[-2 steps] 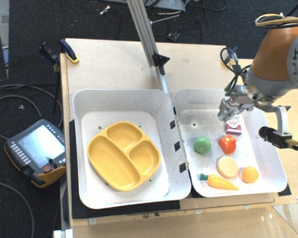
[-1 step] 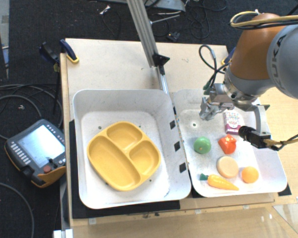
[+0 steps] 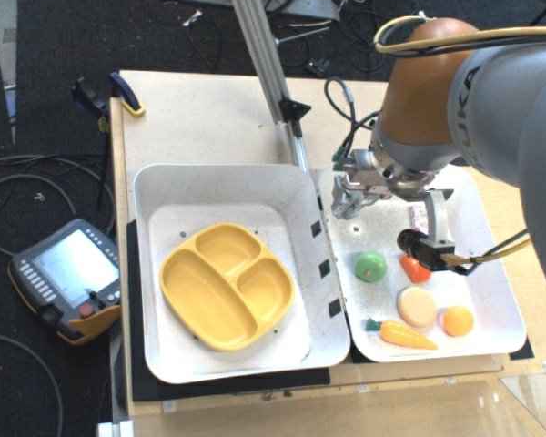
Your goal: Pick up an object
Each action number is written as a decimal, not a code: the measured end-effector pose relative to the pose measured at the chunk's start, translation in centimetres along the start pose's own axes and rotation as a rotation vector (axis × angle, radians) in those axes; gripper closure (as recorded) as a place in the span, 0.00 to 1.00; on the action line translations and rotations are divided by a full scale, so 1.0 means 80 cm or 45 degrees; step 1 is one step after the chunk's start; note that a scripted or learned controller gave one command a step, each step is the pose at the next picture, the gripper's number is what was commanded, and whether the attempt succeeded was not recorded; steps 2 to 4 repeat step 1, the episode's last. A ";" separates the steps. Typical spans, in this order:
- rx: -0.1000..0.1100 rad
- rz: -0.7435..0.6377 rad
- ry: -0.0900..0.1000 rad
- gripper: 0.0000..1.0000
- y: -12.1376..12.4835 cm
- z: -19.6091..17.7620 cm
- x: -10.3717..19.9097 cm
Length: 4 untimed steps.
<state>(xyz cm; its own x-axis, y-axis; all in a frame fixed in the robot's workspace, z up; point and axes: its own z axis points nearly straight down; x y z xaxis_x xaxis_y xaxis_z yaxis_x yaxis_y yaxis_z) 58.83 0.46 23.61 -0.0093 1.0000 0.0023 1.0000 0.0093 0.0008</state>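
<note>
Dark floor strewn with cables surrounds your desk (image 3: 209, 116), which carries two white bins. Look at the fingers (image 3: 348, 200): they hang over the far left part of the right bin (image 3: 491, 271), and you cannot tell whether they are apart or together. Nearer you lie a green ball (image 3: 371, 267), a carrot (image 3: 406, 336), a pale round piece (image 3: 418, 307) and an orange (image 3: 457, 320). Your left bin (image 3: 164, 198) holds a yellow divided plate (image 3: 226, 285).
</note>
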 end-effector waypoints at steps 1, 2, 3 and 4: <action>0.004 0.000 0.000 1.00 -0.009 0.012 0.074; 0.004 0.000 0.000 1.00 -0.009 0.012 0.074; 0.004 0.000 0.000 1.00 -0.009 0.012 0.074; 0.004 0.000 0.000 1.00 -0.009 0.012 0.074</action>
